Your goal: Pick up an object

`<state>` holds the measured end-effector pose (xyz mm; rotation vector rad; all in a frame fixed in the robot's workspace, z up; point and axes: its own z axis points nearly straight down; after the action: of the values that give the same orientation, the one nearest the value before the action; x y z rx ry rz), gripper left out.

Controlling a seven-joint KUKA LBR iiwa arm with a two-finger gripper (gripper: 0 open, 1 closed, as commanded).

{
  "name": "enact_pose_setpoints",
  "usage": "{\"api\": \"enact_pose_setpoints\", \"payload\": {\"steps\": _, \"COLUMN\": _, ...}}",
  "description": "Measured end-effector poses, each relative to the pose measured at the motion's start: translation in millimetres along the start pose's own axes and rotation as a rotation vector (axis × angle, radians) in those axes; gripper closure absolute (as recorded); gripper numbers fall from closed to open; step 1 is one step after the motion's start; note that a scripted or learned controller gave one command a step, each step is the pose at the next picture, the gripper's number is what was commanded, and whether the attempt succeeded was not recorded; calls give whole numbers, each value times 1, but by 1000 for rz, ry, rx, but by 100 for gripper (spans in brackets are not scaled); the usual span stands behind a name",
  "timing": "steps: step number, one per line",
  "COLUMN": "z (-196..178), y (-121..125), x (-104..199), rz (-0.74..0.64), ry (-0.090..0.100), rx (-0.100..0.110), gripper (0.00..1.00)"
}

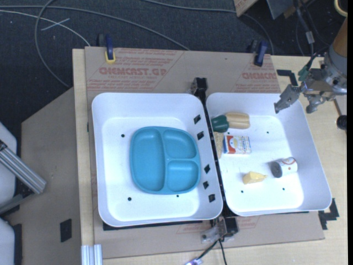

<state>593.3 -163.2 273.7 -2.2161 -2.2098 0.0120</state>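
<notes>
Dark carpet [165, 10] strewn with loose cables [55, 21] behind a desk [52, 148] topped with printed cardboard [165, 65], clamped at the back by blue clips [110, 53]. Hovered with jaws spread wide and empty above the far right corner of the right bin [265, 197], well short of any grasp: approach step, by the look of it. Had yet to settle on a tan bottle [236, 120] with green cap, a red-and-white packet [236, 145], a yellow wedge [253, 177] or a small grey-and-white piece [283, 166], all lying loose on that bin's floor. Needed next, probably, to swing inward over one, drop and close. Left alone in the left bin [110, 126]: a blue divided plate [164, 160].
</notes>
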Motion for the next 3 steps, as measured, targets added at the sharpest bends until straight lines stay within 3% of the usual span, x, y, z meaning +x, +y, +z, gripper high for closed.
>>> {"api": "enact_pose_setpoints", "payload": {"steps": 1, "z": -8, "y": 2, "x": 1, "rz": -3, "ry": -3, "rx": -13, "gripper": 0}}
{"api": "enact_pose_setpoints", "payload": {"steps": 3, "z": 98, "y": 7, "x": 7, "rz": -3, "ry": -1, "rx": -8, "gripper": 0}}
